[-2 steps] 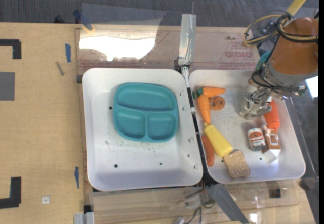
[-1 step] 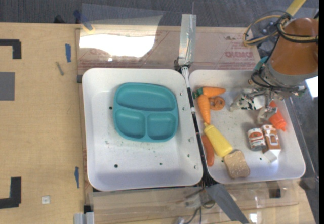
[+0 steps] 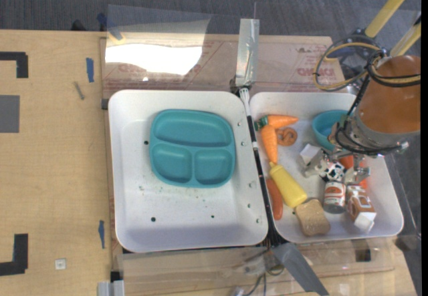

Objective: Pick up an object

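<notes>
Grey carpet runs behind a plywood bench point(image 3: 47, 154) that carries both bins; clear sheeting and a metal bracket point(image 3: 247, 51) sit at 12 o'clock, likely as a splash guard and divider mount.

Left bin point(image 3: 127, 221): holds one teal divided plate point(image 3: 192, 148), lying flat near centre, three compartments up. Nothing on it.

Right bin point(image 3: 388, 218): all the loose pick candidates are crowded here, presumably dumped as a pile so the program has a choice.

Arm point(image 3: 394, 97): the orange band and grey wrist enter from 3 o'clock and hang over the bin's 2 o'clock area, covering part of a teal bowl point(image 3: 324, 126). The gripper point(image 3: 338, 168) points down into the clutter near bin centre. Jaw state: cannot tell, the fingers merge with the objects below.

Objects, descending size: yellow bottle point(image 3: 289, 184) lying slantwise at 8 o'clock in the bin; tan sponge-like block point(image 3: 312, 218) at 6 o'clock, touching the bottle's lower end; two toy carrots point(image 3: 269, 141) along the 10 o'clock wall; small carton point(image 3: 361, 211) at 5 o'clock; can point(image 3: 334, 196) just beside it; black-and-white cow-patterned piece point(image 3: 331, 171) directly at the gripper.

Judgement: descent onto the cow-patterned piece or the can; no lift evident yet.
</notes>
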Robot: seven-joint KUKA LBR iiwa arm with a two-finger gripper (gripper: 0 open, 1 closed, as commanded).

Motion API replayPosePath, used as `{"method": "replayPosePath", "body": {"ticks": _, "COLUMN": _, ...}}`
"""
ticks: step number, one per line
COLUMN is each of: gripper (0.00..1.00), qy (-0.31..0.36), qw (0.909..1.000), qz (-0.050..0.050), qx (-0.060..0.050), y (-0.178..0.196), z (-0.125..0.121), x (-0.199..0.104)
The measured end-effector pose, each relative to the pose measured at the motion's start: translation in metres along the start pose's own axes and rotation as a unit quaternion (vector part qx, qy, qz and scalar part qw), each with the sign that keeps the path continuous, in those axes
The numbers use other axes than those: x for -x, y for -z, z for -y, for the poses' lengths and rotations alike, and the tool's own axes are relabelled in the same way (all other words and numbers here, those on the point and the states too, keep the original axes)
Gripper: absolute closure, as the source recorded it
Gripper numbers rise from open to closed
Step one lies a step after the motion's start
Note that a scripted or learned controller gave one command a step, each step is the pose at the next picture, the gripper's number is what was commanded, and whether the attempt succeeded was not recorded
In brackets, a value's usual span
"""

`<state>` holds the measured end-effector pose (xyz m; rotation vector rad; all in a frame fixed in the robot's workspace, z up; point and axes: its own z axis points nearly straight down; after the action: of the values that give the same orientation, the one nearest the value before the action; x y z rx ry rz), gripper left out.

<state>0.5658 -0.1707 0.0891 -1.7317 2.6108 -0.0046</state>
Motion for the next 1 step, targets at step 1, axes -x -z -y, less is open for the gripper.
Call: {"method": "replayPosePath", "body": {"ticks": 1, "gripper": 0.0, "qy": 0.031, "qw": 0.9995, "qz": 0.001, "qx": 0.0, "y": -0.0013, "z": 0.0506, "x": 0.0749}}
